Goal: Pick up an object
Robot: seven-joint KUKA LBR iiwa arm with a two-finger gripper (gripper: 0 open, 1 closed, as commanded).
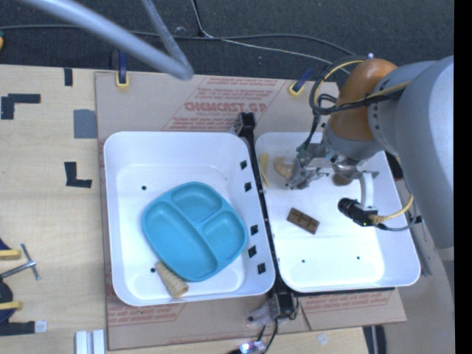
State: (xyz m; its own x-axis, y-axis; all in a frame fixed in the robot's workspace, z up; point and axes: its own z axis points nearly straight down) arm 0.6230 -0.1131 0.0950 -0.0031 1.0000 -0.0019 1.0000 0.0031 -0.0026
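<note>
the arm [413, 116] reaches into the right bin [369, 271]. the left bin [122, 198] holds a blue divided plate [193, 229] and a tan cone [171, 279]. the gripper [299, 177] hangs beside a yellowish piece [283, 168]. a brown block [302, 220] lies nearby.

Red printing is seen on the brown cardboard sheet [214, 102] under the two bins. One large line, upside down in the camera view, can be read roughly as "CHEMCAST GP". The smaller red lines above and around it, and those along the sheet's lower edge, are too small to be read.
</note>
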